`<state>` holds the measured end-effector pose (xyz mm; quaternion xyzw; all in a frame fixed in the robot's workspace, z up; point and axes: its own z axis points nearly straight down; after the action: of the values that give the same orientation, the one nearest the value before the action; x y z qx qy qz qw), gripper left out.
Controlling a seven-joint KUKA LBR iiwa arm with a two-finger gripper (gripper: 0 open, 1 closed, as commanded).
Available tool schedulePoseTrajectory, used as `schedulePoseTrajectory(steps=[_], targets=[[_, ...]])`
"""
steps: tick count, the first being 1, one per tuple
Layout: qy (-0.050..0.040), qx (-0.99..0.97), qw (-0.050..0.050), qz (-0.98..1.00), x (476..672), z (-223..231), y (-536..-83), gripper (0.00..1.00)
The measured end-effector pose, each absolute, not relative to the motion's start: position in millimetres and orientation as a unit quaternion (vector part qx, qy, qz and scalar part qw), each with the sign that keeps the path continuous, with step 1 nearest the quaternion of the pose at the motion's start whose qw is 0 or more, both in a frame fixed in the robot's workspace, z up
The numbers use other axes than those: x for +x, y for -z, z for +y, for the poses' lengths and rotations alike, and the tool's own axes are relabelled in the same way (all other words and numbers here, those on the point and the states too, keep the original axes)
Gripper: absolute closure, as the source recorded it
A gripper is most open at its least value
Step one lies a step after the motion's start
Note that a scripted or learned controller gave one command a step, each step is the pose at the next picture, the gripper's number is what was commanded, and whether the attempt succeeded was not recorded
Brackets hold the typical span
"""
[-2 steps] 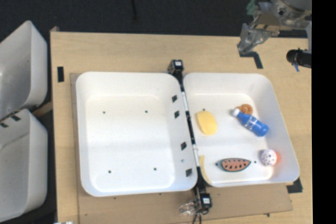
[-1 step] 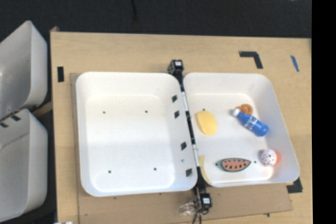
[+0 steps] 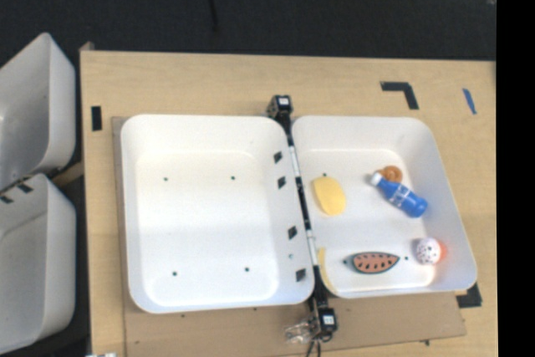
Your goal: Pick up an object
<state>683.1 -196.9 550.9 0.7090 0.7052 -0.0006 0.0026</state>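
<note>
Camera view: pincer spread cannot be told. Target, a blue bottle [image 3: 401, 196], lies on its side in the right bin [image 3: 441, 148], the pincer's approach side. Likely light, stiff, slick plastic that rolls easily. Best grip looks like across the body, mid-length.

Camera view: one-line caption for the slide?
Right white bin holds a yellow oval soap-like piece, blue bottle, watermelon-slice toy and small white ball, beside the left white bin.
</note>
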Motion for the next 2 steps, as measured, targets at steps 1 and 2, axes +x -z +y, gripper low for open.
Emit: schedulePoseTrajectory(steps=[1, 2], targets=[[0.0007, 0.708, 0.001, 0.706, 661.8, -231, -551, 1.0], [0.0044, 0.708, -0.006, 0.706, 639.0, -229, -356, 1.0]])
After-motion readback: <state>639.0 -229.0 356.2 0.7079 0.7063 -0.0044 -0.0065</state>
